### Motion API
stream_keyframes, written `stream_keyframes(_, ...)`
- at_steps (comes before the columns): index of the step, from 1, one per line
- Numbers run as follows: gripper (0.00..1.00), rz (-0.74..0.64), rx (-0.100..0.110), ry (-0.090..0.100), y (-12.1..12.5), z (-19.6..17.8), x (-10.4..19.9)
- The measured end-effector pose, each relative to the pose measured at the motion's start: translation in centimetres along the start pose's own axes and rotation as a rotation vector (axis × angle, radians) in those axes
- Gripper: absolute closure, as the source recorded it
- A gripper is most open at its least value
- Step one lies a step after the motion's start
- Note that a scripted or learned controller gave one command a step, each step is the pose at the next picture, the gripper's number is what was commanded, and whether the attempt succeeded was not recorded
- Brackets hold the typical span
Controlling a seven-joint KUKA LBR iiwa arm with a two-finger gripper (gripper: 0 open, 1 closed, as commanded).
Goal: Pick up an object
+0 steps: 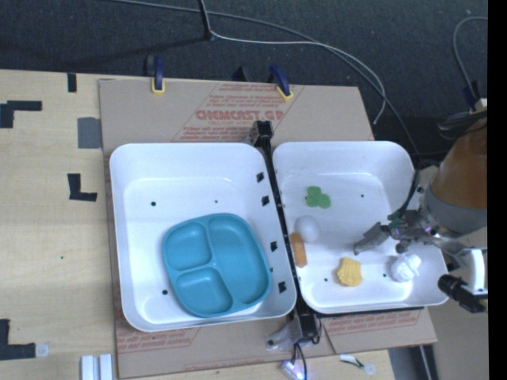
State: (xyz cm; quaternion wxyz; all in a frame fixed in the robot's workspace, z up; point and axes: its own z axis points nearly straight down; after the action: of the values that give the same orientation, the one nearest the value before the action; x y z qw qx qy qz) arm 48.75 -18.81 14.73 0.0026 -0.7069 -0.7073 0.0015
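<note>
Camera view: hand [379, 237] low in right bin [348, 153], can't tell if open or closed. Nearest targets: yellow lump [348, 271], white ball [404, 268]. Risk: closes betw them, grabs nothing.

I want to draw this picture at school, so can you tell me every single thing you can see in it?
white bins: two, white, side by side on the cardboard
divided plate: one, light blue, in the left bin
green piece: one, green, upper middle of the right bin
pale ball: one, whitish, left part of the right bin
orange stick: one, orange, just below the pale ball
yellow lump: one, yellow, near the front of the right bin
white lump: one, white, front right of the right bin
clamps: two, blue and yellow, top edge of the cardboard
arm: one, grey and orange, right side
gripper: one, dark, above the right bin
</note>
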Motion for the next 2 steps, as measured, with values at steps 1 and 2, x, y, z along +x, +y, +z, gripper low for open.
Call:
stream_keyframes(1,0.0,0.0,-0.001,0.0,-0.2,4.3,0.2)
stream_keyframes(2,0.0,0.0,-0.006,-0.002,-0.2,6.3,0.2)
